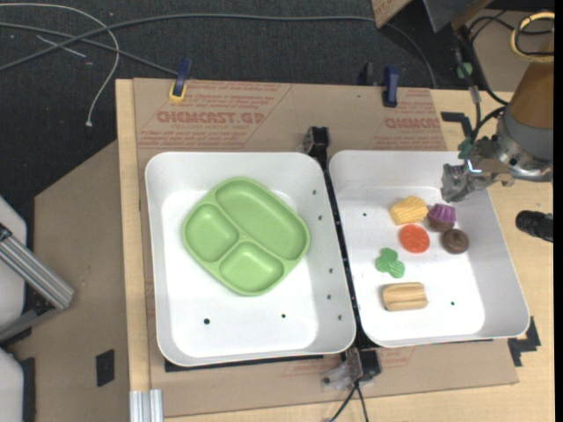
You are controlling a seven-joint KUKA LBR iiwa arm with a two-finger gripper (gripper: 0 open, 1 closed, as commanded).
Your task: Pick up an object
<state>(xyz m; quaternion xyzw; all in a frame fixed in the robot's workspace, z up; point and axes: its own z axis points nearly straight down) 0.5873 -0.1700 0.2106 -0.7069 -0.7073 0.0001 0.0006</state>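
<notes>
The right bin (493, 319) holds several small toy foods: a yellow ridged piece (409, 209), a purple piece (442, 215), a red round piece (414, 239), a brown doughnut (455, 241), a green piece (390, 263) and a tan bread roll (404, 296). My gripper (456, 183) hangs at the bin's upper right, just above the purple piece, at the end of the grey arm with its orange band (534, 95). Nothing shows between its fingers.
The left bin (176, 315) holds a green divided plate (246, 235). A black clamp (316, 139) sits at the seam between the bins. Blue clips (182, 79) (391, 86) pin the cardboard's far edge. Cables trail on the dark floor at upper left.
</notes>
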